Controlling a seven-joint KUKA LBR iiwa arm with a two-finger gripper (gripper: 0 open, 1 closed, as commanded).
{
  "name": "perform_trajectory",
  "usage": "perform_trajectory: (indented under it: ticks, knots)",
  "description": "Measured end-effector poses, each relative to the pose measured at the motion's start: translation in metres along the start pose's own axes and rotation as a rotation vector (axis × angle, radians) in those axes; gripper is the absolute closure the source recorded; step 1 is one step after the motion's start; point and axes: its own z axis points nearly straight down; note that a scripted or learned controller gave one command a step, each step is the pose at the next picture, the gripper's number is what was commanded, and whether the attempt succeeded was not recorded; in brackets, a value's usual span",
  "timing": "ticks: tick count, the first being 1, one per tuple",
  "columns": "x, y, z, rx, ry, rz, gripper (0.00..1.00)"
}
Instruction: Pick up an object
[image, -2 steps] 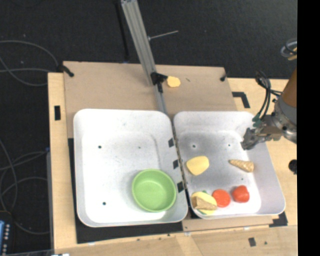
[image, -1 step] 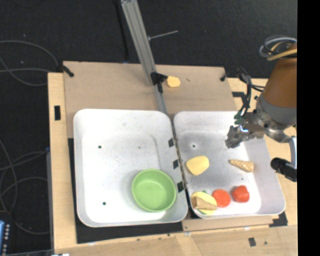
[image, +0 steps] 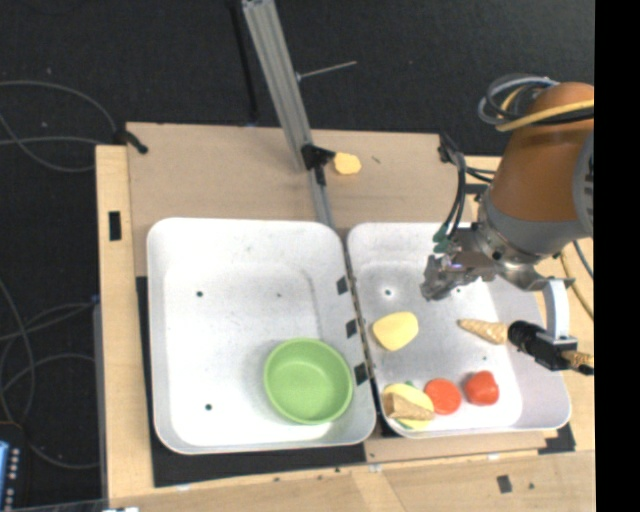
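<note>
The tan surface (image: 230, 170) carries two shallow white bins side by side, touching along their inner edges. The left bin (image: 200, 270) and the right bin (image: 400, 250) sit toward the near side. Behind them a small yellow piece (image: 347, 164) (shape unclear) lies on bare board, beside a slanting metal pole (image: 285, 90).

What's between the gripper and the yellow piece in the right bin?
Nothing visible. The gripper hangs over bare floor of the right bin, and the yellow piece lies just below-left of it in the image. The cone lies off to the right.
</note>
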Motion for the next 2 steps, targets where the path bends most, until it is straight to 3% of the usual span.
perform_trajectory:
  ticks: [2]
  knots:
    - [0.096,-0.005,0.006,0.003,-0.001,0.001,1.00]
